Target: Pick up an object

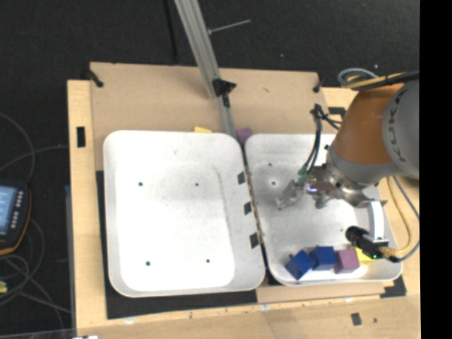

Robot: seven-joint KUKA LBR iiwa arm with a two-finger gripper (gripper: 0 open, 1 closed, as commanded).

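1. Gripper state. The gripper (pixel 302 198) sits over the middle of the right bin (pixel 282 154), low to its floor. Its jaws stand wide apart with only bare bin floor between them. No object is held.

2. Target location. The candidate objects lie along the right bin's lower wall, well apart from the gripper: a blue block (pixel 299 263), a second blue block (pixel 325 257) touching or just beside the first, and a mauve block (pixel 347 260) just beside the second.

3. Hazards.
- Closing at the present position is likely to grasp nothing, because no object lies under the jaws.
- The three blocks are packed tightly. A finger may land on top of a neighbouring block instead of entering a gap, and push the row instead of gripping one block.
- The blocks rest against the right bin's wall. A descending finger may strike the rim, or find no room on the wall side.
- The first blue block sits skewed, so jaws that are not aligned to its faces may let it slip out.

4. Inventory.
- Bins: two, the right bin and the left bin (pixel 169 210) alongside it.
- Blue blocks: two.
- Mauve blocks: one.
- Outside the right bin, past its upper-left corner: one purple piece (pixel 244 134) and, farther off, one yellow piece (pixel 203 129).
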